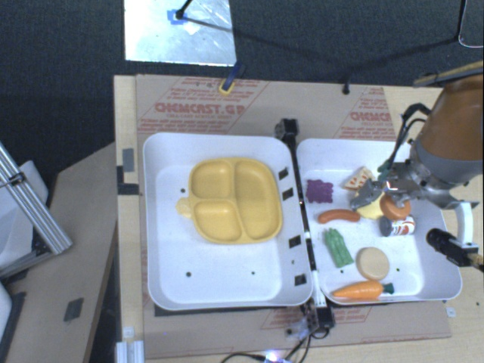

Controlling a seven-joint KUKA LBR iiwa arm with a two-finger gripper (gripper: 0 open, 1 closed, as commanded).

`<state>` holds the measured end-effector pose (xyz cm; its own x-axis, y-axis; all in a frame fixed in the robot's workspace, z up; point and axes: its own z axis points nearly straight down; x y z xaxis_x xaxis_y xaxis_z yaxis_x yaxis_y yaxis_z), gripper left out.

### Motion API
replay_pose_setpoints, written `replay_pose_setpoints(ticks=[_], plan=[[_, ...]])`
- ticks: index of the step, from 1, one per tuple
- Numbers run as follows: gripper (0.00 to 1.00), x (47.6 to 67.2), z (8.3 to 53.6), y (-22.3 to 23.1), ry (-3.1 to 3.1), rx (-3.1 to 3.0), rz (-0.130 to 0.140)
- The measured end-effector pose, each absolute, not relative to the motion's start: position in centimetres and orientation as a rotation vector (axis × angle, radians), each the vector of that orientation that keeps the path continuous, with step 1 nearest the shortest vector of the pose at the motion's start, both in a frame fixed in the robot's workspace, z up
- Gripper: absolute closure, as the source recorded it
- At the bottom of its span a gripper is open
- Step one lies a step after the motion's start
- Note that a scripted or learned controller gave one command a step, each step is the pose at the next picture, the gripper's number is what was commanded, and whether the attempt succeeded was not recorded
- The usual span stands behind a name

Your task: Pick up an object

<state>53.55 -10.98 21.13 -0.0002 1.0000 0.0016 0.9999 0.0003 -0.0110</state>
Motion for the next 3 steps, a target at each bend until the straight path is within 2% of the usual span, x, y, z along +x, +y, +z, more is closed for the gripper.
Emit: replay_pose_setpoints(ticks=[1, 2, 3], plan=[[0.0, 53.8, 21.7, -11.0, -2.225, -2.219, -0.001], [0.0, 54.5, 15.8, -10.5, -2.221, -2.217, 0.003], [0.0, 54.3, 9.6, -11.0, -2.22, -2.218, 0.003]])
